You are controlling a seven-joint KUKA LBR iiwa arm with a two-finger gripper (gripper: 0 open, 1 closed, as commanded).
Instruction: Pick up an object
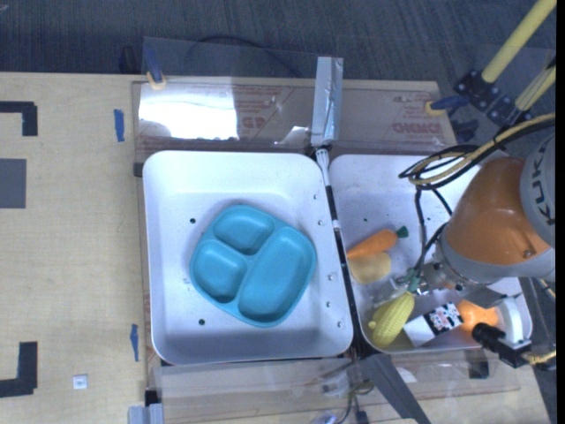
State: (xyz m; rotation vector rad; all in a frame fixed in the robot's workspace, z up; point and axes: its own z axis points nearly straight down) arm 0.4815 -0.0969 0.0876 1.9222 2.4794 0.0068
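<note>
Left bin: a shallow white plastic bin is seated on the pale wooden surface; a blue three-compartment plastic plate lies flat near its middle, tilted diagonally, well apart from the arm's side

Right bin: a second shallow white bin sits just beside the first, on the side from which the arm reaches in, so its contents are within easy reach

Candidate objects: an orange toy carrot with a green tip, a pale yellowish rounded piece touching it from below, and a yellow toy corn cob lying aslant near the bin's lower rim are gathered loosely together; a small white-and-black item and an orange piece lie further right

Arm: the grey arm with its orange band is hung low over the right bin, hiding part of it

Jaws: the gripper is seen just above the corn cob and right of the pale piece; whether it is open or closed cannot be told, and nothing can be seen held

Judgement: the descent appears aimed at the cluster, the corn cob being nearest
</note>
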